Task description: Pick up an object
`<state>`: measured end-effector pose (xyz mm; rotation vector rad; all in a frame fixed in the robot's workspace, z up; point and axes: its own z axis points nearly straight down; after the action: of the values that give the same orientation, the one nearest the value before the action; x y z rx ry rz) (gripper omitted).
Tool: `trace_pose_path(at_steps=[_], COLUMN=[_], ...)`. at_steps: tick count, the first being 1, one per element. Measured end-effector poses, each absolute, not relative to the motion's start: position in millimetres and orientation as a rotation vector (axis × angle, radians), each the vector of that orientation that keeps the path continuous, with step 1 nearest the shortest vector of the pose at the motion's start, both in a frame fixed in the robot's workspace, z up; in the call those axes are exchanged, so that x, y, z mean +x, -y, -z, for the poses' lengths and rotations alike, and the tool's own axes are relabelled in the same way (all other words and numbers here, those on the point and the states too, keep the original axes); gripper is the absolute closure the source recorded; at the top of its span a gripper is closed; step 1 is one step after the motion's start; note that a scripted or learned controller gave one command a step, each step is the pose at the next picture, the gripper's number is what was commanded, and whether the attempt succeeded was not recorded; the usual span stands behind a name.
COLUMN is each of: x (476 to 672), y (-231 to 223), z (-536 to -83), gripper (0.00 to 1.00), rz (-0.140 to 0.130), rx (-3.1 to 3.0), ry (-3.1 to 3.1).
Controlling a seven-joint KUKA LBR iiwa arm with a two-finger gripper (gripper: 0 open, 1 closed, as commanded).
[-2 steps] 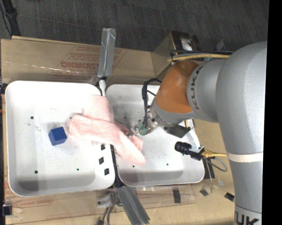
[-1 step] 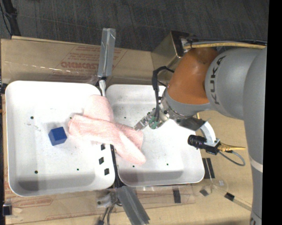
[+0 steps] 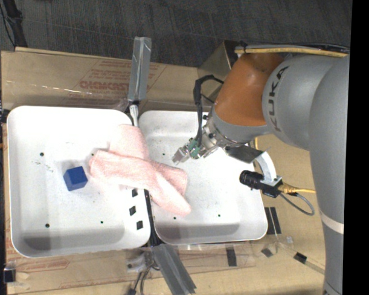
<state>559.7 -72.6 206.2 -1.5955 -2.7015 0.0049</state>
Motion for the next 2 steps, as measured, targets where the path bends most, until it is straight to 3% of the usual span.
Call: trace_pose_path(at_steps=[1,2], x=[559.6,578.9], y=[73,121], z=[-206,-90], gripper=[0.00,0.00], rz=[-0.005,-0.002], rx=[-1.596,-1.520], ry=[2.701,2.745])
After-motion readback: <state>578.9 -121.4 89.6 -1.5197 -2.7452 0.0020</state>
